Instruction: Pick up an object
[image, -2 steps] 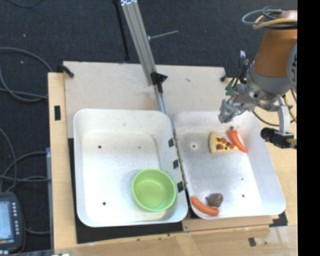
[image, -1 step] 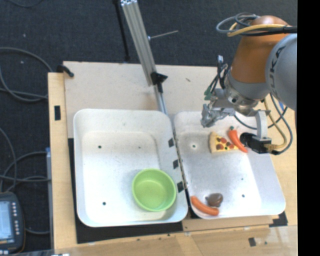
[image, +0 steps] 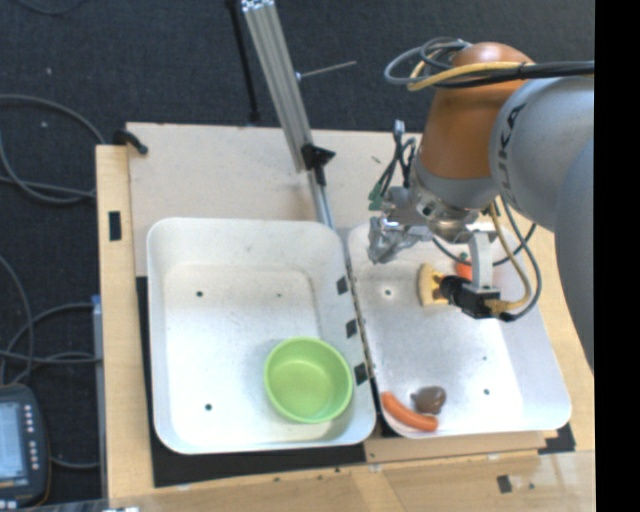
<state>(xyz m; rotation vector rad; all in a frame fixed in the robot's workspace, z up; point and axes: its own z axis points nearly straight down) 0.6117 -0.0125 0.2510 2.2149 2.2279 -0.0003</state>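
Seen from above at a slant: a pale surface carrying two shallow white bins side by side, walls touching down the middle. Toward nine o'clock, the first bin; toward three o'clock, the second bin. Reaching in from three o'clock, a grey arm with an orange band above the wrist, bent down over the second bin. Jaws low over that bin's eleven o'clock corner, just beside the shared wall and near the far rim. Cannot tell whether wide or narrow, too small and blurred against the white floor; cannot tell whether touching that floor either. Three loose things in the bins, all well apart from the jaws. In the first bin, a green bowl, upright with its open side up, tucked into the five o'clock corner, close to the shared wall and the near rim. In the second bin, at the seven o'clock corner, an orange stick lying flat, slanted from ten toward four o'clock. Just beside it, on its one o'clock side, a small brown lump, touching or nearly so, hard to say which. Behind the bins at twelve o'clock, a slanted aluminium rail coming down to the surface near the meeting point of the two far rims. Around the surface, dark floor with loose cables trailing toward nine o'clock.
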